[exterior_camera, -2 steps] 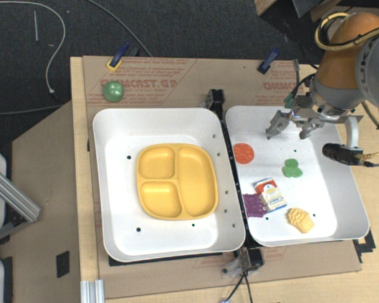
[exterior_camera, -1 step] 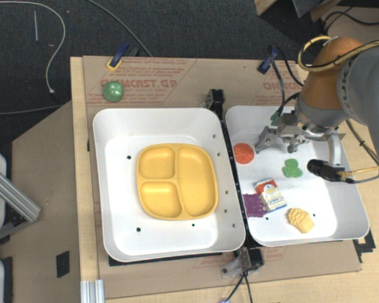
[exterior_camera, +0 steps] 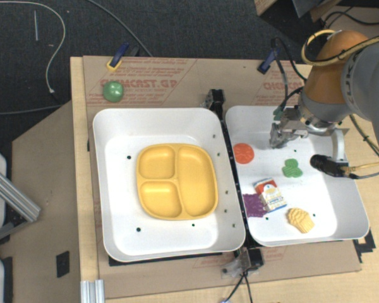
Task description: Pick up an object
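Ridged yellow toy (exterior_camera: 300,219), smooth white bin (exterior_camera: 347,223)

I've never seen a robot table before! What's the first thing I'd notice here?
Probably the big yellow divided plate, sitting alone in the middle of the left white bin. Next, the grey and orange arm reaching in from the right, its end effector hanging over the right bin near an orange disc. A green ball also sits outside the bins, at the bench's far left corner.

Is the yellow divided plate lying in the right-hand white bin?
No, the yellow divided plate lies in the left white bin; the right white bin holds small toys.
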{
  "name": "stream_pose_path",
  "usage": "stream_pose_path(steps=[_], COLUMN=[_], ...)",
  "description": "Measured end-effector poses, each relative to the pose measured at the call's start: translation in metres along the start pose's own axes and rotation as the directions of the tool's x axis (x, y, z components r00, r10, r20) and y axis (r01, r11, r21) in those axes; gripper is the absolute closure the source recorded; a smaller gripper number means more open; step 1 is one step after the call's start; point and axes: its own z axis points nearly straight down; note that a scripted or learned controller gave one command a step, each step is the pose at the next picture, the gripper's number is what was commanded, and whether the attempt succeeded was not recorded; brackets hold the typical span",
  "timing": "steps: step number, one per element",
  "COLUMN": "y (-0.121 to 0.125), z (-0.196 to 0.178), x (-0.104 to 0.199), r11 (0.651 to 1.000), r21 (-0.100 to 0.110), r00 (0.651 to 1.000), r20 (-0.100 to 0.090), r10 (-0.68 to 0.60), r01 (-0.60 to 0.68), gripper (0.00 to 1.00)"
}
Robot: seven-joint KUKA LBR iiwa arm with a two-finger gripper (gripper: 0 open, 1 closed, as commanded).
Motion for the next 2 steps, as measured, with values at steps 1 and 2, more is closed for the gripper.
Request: stream_pose_path(steps=[1,2], y=[0.004,0.006], z=[-0.056,-0.099], x=[0.011,0.011], r11=[1.0,1.0], r21=[-0.007,-0.006], r00=[1.0,1.0], r20=[0.002,0.002], r10=[-0.003,-0.002], r01=[0.003,0.002], gripper=[1.0,1.0])
